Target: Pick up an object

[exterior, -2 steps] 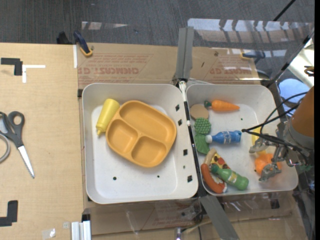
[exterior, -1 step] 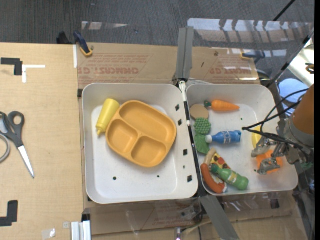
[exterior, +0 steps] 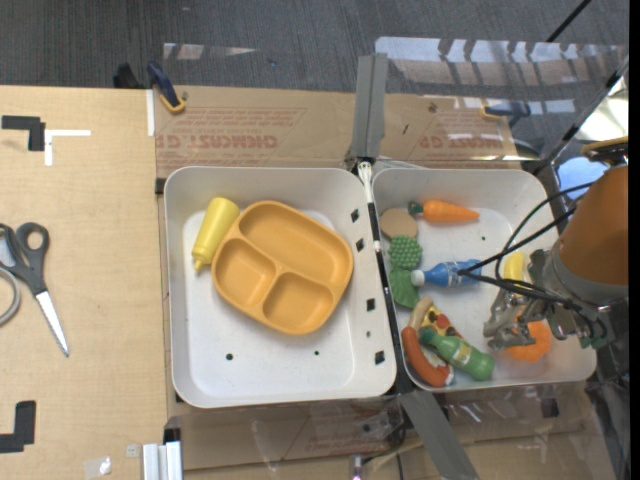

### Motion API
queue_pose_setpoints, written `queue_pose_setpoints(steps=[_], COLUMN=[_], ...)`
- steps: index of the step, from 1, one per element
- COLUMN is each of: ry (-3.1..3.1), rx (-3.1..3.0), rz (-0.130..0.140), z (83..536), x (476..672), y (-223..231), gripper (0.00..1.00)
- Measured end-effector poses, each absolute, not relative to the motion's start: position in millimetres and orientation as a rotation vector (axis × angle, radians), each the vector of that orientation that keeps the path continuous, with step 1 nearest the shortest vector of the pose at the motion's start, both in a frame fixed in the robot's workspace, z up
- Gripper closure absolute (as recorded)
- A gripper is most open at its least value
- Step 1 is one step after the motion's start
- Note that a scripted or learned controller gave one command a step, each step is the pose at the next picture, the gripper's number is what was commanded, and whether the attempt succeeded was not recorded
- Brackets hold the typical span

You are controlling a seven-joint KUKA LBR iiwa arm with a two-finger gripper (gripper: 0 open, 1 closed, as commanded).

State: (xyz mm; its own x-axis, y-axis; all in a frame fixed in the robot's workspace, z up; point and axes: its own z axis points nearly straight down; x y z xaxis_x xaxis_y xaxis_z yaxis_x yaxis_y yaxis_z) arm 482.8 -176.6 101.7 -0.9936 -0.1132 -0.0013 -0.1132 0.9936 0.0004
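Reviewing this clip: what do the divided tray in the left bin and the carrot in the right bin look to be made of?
Divided tray: looks like moulded plastic, matte yellow-orange, with uniform colour and smooth rounded compartment walls. Carrot: probably a plastic toy, given its even orange body and green tip; it is too small to tell gloss or seams.

One fixed camera looks down at a slant on both bins (exterior: pixel 180 298), arm (exterior: pixel 600 238) entering right.

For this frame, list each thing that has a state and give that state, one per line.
Gripper: low in the right bin, over an orange object.
Orange object: on the bin floor, partly hidden by the gripper.
Orange divided plate: right side up in the left bin.
Yellow bottle: lying beside the plate.
Scissors: closed, on the bench.
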Motion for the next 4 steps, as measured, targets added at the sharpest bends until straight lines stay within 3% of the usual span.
queue_pose_setpoints(steps=[1, 2, 3, 4], ry=[3.136, 3.120, 3.077, 2.947], rx=[0.014, 0.349, 0.632, 1.082], rz=[-0.001, 0.000, 0.000, 0.000], z=[93, 245, 116, 92], x=[509.4, 522.6, 482.9, 535.3], y=[-115, -185, -157, -106], gripper=[1.00, 1.00, 1.00, 1.00])
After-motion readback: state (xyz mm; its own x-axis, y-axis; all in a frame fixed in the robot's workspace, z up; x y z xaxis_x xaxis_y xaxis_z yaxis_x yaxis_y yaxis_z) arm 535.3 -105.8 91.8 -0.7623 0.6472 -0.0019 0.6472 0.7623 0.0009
